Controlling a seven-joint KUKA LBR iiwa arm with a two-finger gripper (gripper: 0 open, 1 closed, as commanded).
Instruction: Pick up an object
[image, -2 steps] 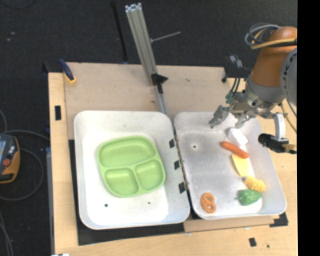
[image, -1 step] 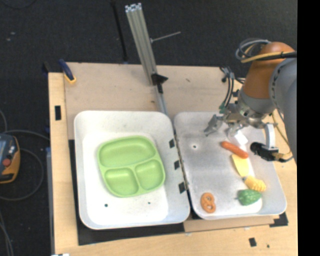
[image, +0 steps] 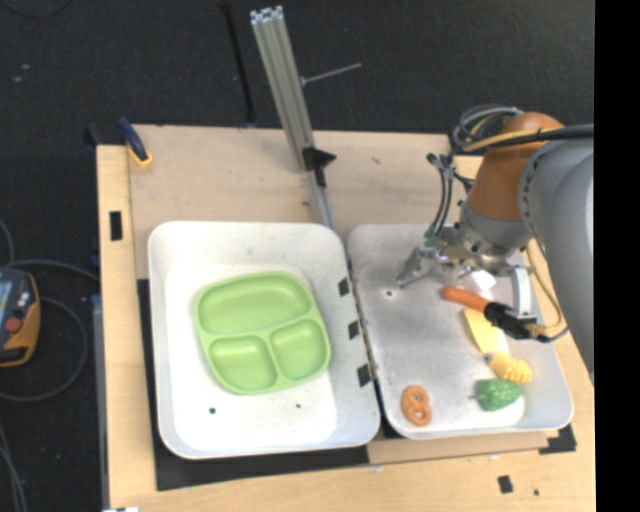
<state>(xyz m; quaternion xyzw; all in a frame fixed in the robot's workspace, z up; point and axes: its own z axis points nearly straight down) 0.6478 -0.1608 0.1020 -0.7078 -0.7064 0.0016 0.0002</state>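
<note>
My gripper (image: 412, 268) hangs over the upper left part of the right bin (image: 400, 330), above bare bin floor. Just to its right an orange carrot (image: 464, 297) lies at a slant. Below the carrot are a pale yellow piece (image: 483, 330) and a yellow corn cob (image: 511, 369). A green leafy toy (image: 497, 394) sits near the bin's lower right corner. An orange pretzel (image: 417, 404) rests at the bin's front edge. I see nothing held in the gripper.
The left bin (image: 175, 400) holds a green divided plate (image: 262, 331). A metal post (image: 292, 100) rises behind the bins, near their shared edge. The arm's orange band (image: 505, 180) and cables stand over the right bin's back right corner.
</note>
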